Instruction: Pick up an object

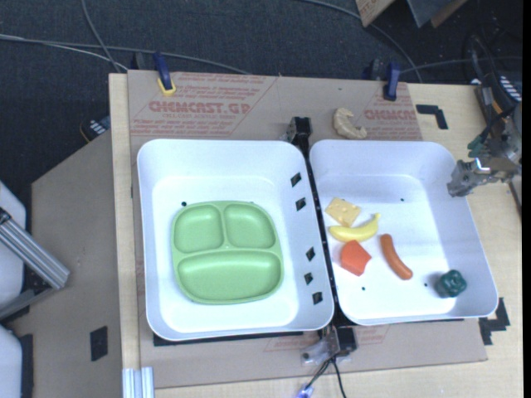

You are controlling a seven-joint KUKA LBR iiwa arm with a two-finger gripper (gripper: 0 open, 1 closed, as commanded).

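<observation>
the gripper (466, 178) sits at the right bin's (431, 160) far right rim, above no item; whether it is released or clenched i cannot tell. in that bin lie a yellow cheese wedge (342, 211), a banana (354, 230), a red piece (355, 259), a sausage (396, 256) and a dark green lump (452, 283). the left bin (153, 222) holds a green divided tray (226, 250).
</observation>
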